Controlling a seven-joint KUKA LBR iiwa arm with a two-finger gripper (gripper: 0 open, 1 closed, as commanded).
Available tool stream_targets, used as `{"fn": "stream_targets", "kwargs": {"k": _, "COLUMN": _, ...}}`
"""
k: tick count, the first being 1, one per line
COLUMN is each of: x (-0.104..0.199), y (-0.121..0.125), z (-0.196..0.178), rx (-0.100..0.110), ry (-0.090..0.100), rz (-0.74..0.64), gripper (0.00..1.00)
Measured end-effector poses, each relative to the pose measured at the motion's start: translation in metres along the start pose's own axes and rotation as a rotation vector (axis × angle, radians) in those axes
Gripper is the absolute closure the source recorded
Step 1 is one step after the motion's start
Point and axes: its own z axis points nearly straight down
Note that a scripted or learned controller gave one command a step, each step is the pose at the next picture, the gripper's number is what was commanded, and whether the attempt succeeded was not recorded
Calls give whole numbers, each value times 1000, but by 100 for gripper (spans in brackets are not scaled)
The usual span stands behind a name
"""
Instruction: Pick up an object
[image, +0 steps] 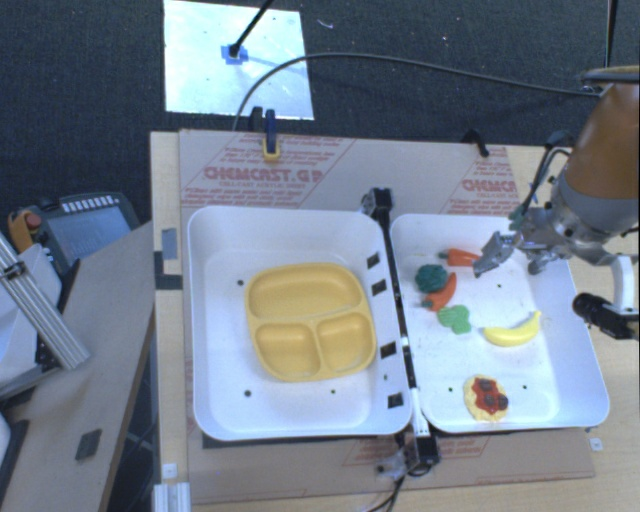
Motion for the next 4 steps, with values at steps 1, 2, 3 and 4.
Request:
{"fn": "stream_targets", "kwargs": {"k": 1, "x": 0, "y": 2, "z": -6, "rx": -12, "ry": -2, "rz": -2, "gripper": 0}}
{"fn": "stream_targets", "kwargs": {"k": 2, "x": 11, "y": 3, "z": 45, "rx": -7, "ry": -1, "rz": -4, "gripper": 0}}
{"fn": "stream_targets", "kwargs": {"k": 3, "x": 4, "y": 3, "z": 105, "rx": -6, "ry": -1, "rz": 0, "gripper": 0}}
{"fn": "stream_targets", "kwargs": {"k": 4, "x": 1, "y": 6, "z": 140, "rx": -18, "ry": -6, "rz": 2, "gripper": 0}}
